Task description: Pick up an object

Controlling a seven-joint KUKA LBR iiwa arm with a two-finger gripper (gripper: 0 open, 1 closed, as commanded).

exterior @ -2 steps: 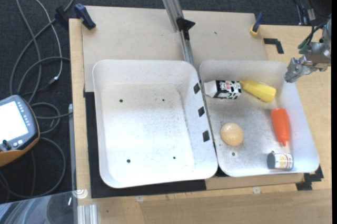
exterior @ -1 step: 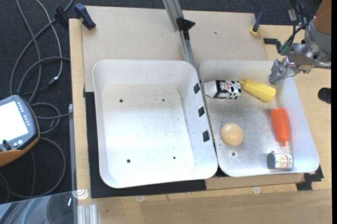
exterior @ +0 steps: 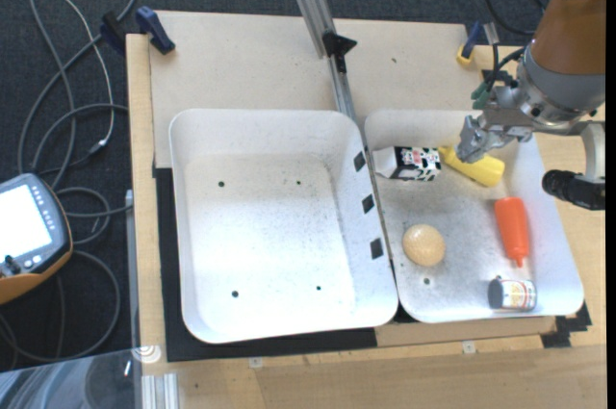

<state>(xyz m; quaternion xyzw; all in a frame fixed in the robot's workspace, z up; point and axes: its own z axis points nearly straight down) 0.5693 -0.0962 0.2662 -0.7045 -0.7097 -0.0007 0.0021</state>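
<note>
Hovering over one yellow banana [exterior: 478,169], the claw [exterior: 474,145] hid its opening; beside it lay one carton [exterior: 408,163], below one ball [exterior: 423,243], one carrot [exterior: 513,226], one can [exterior: 511,293].

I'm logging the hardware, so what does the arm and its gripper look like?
The arm has a glossy orange-brown band above a grey wrist. Dark cables loop beside the wrist. The gripper is a small grey metal piece with two fingers.
</note>
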